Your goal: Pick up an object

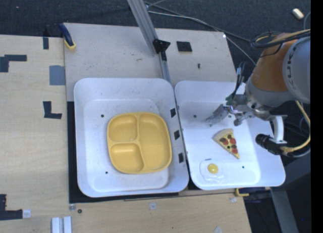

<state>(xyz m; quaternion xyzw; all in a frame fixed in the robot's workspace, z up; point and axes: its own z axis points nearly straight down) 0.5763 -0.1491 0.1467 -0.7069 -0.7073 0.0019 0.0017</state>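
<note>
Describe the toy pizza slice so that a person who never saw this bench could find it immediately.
Look at the right white bin, the one the grey and orange arm reaches over. Just below the gripper lies the pizza slice, a small tan triangle with red and dark toppings. Its only neighbour, the fried egg, is white with a yellow yolk.

Wooden bench point(126, 60), two white bins point(91, 126) side by side
</note>
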